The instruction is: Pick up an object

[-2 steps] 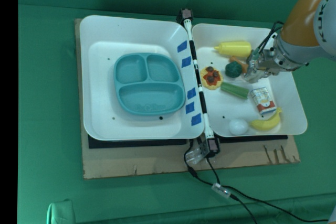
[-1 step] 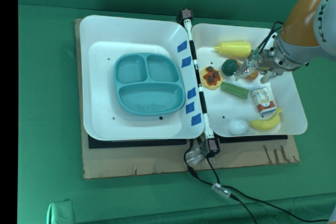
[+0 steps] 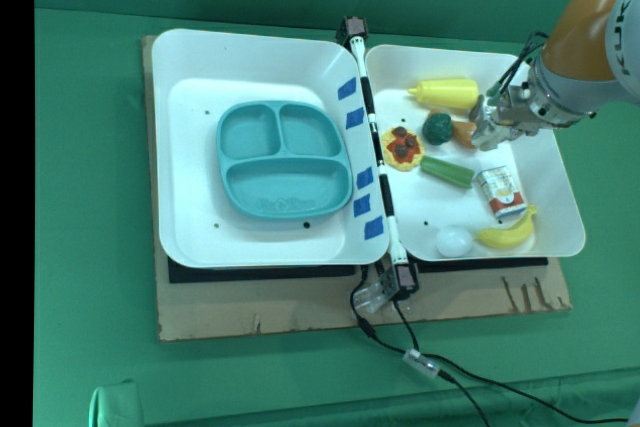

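The right bin point(image 3: 555, 180) holds several toy foods: a yellow mustard bottle point(image 3: 445, 93), a dark green broccoli point(image 3: 437, 127), an orange piece point(image 3: 464, 133), a pizza slice point(image 3: 402, 147), a green cucumber point(image 3: 446, 172), a red and white can point(image 3: 500, 192), a banana point(image 3: 508, 233) and a white egg point(image 3: 453, 241). My gripper point(image 3: 487, 132) reaches in from the right and hangs low over the bin's back part, just right of the orange piece and below the mustard bottle's cap end. It partly hides the orange piece.
The left bin point(image 3: 190, 65) holds a teal divided plate point(image 3: 285, 158). A black divider with blue tape tabs point(image 3: 372, 165) runs between the bins. Cables point(image 3: 430, 370) trail over the green cloth in front of the cardboard base.
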Controlling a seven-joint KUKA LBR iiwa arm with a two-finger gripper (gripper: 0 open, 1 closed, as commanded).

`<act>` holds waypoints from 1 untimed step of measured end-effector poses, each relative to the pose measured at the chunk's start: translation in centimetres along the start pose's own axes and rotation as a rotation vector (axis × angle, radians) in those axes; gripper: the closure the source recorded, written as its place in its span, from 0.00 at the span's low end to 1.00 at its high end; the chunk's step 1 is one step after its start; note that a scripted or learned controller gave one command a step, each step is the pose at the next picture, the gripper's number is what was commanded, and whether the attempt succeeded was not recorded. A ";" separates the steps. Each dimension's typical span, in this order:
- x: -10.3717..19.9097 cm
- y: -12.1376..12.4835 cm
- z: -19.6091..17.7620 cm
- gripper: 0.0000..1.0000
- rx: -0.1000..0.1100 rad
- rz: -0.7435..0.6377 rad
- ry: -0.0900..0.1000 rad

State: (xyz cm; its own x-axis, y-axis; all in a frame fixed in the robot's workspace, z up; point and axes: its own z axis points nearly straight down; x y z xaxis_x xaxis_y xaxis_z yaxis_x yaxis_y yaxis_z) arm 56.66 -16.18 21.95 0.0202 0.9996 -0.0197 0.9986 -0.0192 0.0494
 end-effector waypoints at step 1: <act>0.0 0.0 0.0 0.00 0.001 0.000 0.000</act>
State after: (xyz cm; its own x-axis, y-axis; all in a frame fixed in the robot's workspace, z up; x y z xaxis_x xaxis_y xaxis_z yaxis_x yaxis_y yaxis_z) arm 56.66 -16.17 21.95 0.0202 0.9996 -0.0192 0.9986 -0.0193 0.0489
